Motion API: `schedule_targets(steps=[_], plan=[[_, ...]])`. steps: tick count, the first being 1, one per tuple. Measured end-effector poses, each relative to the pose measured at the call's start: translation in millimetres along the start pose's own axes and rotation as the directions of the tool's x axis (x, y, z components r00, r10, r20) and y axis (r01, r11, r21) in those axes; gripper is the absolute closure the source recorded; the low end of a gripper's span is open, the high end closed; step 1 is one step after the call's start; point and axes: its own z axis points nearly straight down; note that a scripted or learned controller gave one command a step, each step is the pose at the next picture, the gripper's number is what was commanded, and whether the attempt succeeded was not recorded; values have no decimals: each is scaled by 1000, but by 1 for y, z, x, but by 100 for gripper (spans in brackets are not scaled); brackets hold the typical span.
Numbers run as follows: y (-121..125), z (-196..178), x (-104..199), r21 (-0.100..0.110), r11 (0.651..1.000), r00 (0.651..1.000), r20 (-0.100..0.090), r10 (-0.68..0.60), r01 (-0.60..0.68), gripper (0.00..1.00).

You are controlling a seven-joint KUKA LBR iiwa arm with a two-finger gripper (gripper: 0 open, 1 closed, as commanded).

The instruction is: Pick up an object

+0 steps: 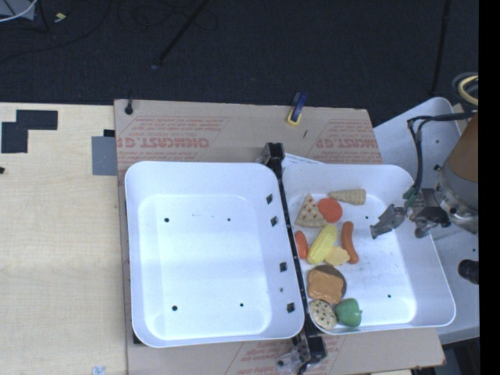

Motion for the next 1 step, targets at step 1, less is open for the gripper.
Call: schedule_targets(steps=[1], plan=[[32, 120, 56, -19, 1000, 1000, 2, -2, 2, 0]])
